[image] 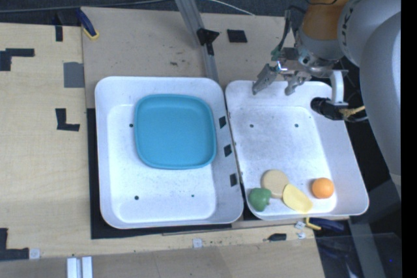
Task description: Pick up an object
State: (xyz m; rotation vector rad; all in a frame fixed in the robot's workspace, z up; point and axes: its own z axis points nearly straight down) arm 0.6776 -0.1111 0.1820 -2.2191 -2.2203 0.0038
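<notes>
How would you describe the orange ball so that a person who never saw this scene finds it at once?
Look at the right white bin, the one under the gripper. In its near corner lie four small things. The orange ball is the rightmost, round, beside the yellow piece.

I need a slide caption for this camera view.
Open gripper above right white bin holding four small toy foods; blue square plate in left bin.
</notes>
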